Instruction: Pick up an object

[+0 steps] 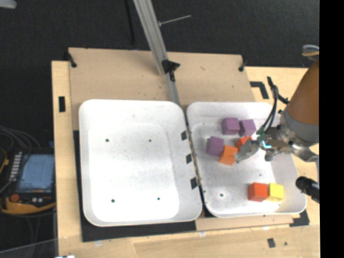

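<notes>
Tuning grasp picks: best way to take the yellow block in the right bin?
Probably from above, fingers closing across the yellow block's near and far faces. Its left face touches the red-orange block, so a left-right pinch has no room there; the bin wall also sits close on its right. The top face is open and flat.

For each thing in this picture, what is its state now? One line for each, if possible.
gripper: low in the right bin, at the orange blocks
orange blocks: touching, beside the gripper
purple blocks: three, loose on the bin floor
red block: resting against the yellow block
left bin: flat on the bench
</notes>
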Tool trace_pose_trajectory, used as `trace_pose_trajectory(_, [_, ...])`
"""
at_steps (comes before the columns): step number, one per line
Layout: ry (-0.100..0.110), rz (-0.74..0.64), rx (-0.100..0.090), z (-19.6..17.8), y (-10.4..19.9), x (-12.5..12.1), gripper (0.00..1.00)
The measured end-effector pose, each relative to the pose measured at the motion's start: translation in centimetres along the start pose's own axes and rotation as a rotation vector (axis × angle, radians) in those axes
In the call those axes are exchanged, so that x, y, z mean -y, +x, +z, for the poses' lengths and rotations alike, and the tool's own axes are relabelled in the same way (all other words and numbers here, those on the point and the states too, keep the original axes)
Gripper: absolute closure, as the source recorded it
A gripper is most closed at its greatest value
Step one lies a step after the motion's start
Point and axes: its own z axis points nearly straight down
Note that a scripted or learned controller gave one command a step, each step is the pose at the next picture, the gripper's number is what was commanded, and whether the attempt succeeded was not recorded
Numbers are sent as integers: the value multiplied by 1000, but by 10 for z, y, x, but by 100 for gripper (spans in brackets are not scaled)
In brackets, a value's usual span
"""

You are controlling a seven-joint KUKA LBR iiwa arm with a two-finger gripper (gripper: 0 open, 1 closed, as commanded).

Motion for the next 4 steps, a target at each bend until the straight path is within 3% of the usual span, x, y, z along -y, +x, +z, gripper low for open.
trace_pose_trajectory(1, [-6, 3, 1, -2, 0, -1, 0])
trace_pose_trajectory(2, [2, 3, 2, 60, 0, 4, 0])
trace_pose_trajectory(4, [-6, 4, 4, 150, -1, 2, 0])
